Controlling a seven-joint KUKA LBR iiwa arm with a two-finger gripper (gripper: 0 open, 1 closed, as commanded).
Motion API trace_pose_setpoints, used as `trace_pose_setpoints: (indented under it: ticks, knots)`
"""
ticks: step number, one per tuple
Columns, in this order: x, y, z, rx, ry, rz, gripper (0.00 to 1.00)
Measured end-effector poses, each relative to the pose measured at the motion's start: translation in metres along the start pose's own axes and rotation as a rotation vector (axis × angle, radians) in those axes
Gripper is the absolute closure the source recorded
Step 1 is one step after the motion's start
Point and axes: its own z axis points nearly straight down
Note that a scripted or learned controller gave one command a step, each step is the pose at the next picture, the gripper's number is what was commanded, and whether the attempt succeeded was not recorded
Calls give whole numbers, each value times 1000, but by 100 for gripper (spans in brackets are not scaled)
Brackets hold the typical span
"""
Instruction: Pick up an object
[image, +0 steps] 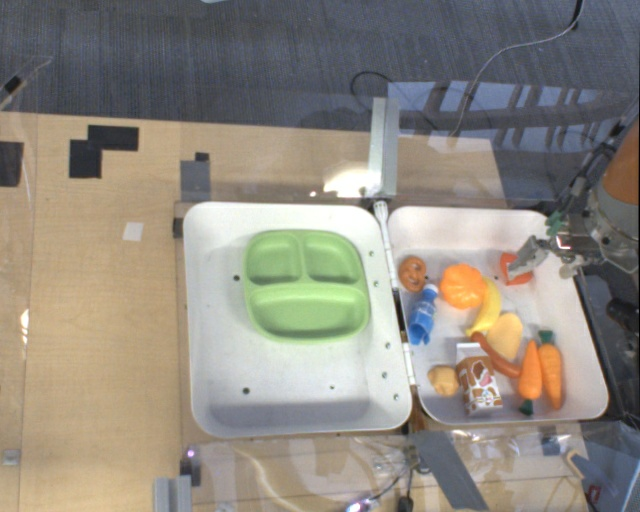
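- Wooden bench (90, 330), grey carpet behind; two white bins side by side.
- Left bin (215, 400): green divided plate (305, 283).
- Right bin (590, 395): orange pumpkin (462, 285), banana (487, 310), blue bottle (421, 314), two carrots (541, 373), brown carton (481, 385).
- My gripper (527, 258) sits over the right bin's far right corner, a small red piece (516, 268) between my fingers, clamped on it.

Bins: two, left (200, 300) and right (440, 225). Left bin: one green tray (305, 285). Right bin: two carrots (530, 375) (551, 368), one banana (487, 308), one pumpkin (462, 285), one blue bottle (421, 315), one carton (481, 383).
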Motion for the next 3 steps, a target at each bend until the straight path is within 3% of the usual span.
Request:
trace_pose_setpoints:
  ticks: [1, 2, 3]
  knots:
    - [50, 12, 91, -3, 0, 69, 0]
    - [33, -25, 109, -10, -2, -157, 0]
    - [34, -23, 97, -17, -2, -157, 100]
